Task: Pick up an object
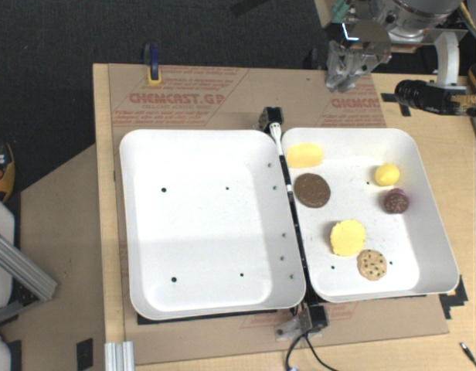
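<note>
Item 1, left bin (137, 207): shallow white tray holding no objects, only small dark dots on its floor; it probably serves as the receiving side.

Item 2, backing board (222, 91): brown sheet under both bins, printed in red "CHEMCAST GP"; a small blue-and-yellow clamp (152, 62) pins its far edge, presumably to stop it sliding.

Item 3, right bin (431, 230): holds the candidates for picking, all lying loose and apart from one another. From the left: pale yellow block (304, 155), brown disc (312, 190), yellow round piece (348, 237), chip cookie (372, 264), small yellow ball (386, 175), dark purple ball (396, 201).

Item 4, gripper (346, 76): hangs above the board beyond the right bin's far rim, well apart from every object, holding nothing; whether it is parted or closed cannot be told. Picking not yet begun.
</note>
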`<state>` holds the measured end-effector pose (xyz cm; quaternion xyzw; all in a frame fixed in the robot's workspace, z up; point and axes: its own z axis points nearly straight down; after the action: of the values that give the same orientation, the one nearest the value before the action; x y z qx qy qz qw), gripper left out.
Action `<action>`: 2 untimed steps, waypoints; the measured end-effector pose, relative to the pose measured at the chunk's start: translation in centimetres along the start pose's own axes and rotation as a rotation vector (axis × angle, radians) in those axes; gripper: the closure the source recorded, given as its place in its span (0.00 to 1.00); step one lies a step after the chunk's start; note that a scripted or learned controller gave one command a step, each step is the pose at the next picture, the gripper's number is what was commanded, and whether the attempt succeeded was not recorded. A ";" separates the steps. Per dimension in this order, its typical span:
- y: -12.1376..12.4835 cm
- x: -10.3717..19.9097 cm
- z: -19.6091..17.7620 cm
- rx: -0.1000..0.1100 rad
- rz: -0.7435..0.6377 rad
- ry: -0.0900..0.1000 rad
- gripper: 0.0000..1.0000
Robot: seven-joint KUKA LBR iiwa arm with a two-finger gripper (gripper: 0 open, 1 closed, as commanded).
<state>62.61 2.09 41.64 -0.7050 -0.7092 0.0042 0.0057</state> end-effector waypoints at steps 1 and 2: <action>-5.3 2.4 4.4 -0.007 0.003 -0.002 1.00; -7.2 1.0 -12.8 -0.036 0.005 -0.001 1.00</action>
<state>55.63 2.98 54.52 -0.7068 -0.7073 -0.0081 -0.0073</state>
